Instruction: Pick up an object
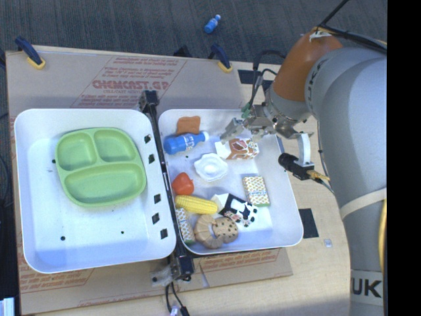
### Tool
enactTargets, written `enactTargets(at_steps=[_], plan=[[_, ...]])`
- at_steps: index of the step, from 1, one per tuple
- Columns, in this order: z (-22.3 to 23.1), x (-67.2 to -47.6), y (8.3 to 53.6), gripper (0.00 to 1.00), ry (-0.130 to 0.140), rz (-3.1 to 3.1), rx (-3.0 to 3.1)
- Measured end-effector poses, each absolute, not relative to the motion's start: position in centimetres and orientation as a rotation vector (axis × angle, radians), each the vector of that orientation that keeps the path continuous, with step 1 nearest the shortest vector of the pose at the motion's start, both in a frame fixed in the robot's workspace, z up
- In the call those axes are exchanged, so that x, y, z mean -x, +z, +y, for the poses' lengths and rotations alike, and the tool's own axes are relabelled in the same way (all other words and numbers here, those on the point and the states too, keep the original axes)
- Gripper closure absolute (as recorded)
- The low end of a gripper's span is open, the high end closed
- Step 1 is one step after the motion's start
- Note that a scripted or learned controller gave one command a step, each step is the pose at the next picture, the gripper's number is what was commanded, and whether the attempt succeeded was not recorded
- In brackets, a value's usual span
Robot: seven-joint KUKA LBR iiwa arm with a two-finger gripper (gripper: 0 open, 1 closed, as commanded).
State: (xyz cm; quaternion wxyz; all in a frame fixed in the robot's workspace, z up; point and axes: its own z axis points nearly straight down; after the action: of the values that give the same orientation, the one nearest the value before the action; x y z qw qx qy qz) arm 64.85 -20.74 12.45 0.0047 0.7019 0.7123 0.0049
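Right bin (284,196) bears brown-and-white packet (243,149) under tool (238,129).

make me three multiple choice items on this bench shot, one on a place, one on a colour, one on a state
1. Where does the green divided plate lie?
A. left bin
B. right bin
C. on the cardboard outside the bins

2. What colour is the bottle in the right bin?
A. red
B. blue
C. yellow

3. How does the corn cob rest?
A. standing on end
B. lying on its side
C. hanging from the end effector

Answers: 1 A, the plate sits in the left bin. 2 B, its body is blue with a white label. 3 B, it lies flat beside the cookie.
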Motion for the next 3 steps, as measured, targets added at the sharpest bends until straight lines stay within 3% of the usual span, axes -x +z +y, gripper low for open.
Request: enactTargets(at_steps=[1, 2, 3], plan=[[-21.0, -65.6, 11.2, 0.00, 0.013, 2.218, -2.202], [-20.3, -66.1, 12.6, 1.00, 0.032, 2.231, -2.194], [-20.4, -66.0, 12.6, 0.00, 0.031, 2.231, -2.195]])
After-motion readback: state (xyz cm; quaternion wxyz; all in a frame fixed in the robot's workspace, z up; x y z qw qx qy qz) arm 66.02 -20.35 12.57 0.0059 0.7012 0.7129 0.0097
